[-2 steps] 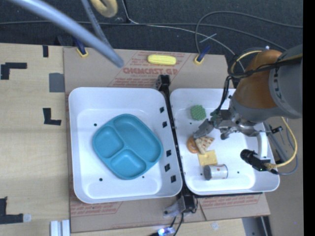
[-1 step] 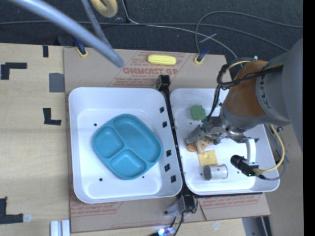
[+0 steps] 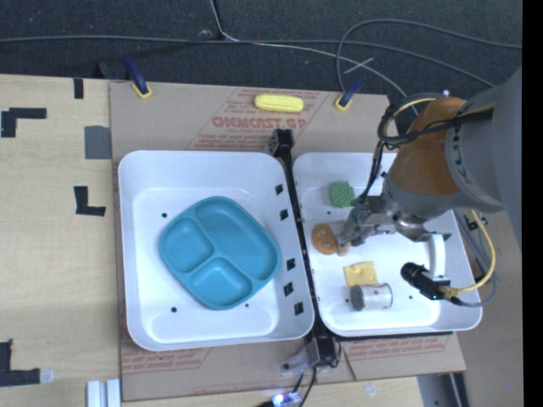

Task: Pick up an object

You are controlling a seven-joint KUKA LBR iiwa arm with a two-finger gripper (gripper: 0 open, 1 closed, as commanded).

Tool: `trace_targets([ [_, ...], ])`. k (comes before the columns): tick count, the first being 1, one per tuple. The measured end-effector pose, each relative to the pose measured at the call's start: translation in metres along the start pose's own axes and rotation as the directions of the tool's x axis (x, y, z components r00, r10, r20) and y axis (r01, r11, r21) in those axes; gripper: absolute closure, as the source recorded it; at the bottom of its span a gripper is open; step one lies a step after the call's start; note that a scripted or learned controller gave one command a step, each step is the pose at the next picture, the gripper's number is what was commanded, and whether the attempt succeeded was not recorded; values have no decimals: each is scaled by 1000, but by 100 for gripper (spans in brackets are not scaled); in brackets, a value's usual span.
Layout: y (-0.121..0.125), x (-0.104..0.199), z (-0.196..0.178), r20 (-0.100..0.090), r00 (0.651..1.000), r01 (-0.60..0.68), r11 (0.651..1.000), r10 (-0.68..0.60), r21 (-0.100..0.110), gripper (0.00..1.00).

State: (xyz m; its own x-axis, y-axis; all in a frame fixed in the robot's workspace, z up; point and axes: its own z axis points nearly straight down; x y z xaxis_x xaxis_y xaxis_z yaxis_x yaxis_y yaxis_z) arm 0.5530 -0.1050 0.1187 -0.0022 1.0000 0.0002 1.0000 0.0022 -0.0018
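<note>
Down at the near edge of the right bin, a small grey-and-silver cylinder lies on its side, smooth and metallic looking. Just beyond it sits a flat yellow wedge, pale and matte like a slice of cheese. Farther into the right bin, close to its left wall, rests a round brownish-orange piece with a soft, bread-like look. The gripper hangs right beside that piece, at its right edge, and may be touching it; whether the tips are spread or closed, and whether they have hold of anything, I cannot tell from where I stand. The arm comes into the right bin from the right, its bulky grey link and orange band hunched above the bin's far right corner, wrist bent down and leftward toward the brown piece, with black cables looping round it. Beyond the gripper, toward the bin's far wall, sits a small green knobbly lump. Left of the right bin, the left bin holds a glossy blue plastic tray with three compartments. Farthest off, past both bins, a yellow corn cob lies on the brown cardboard.
</note>
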Motion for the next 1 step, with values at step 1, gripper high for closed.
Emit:
trace_targets([
  [1, -8, 6, -51, 0, 1000, -1, 1000, 1, -4, 100],
])
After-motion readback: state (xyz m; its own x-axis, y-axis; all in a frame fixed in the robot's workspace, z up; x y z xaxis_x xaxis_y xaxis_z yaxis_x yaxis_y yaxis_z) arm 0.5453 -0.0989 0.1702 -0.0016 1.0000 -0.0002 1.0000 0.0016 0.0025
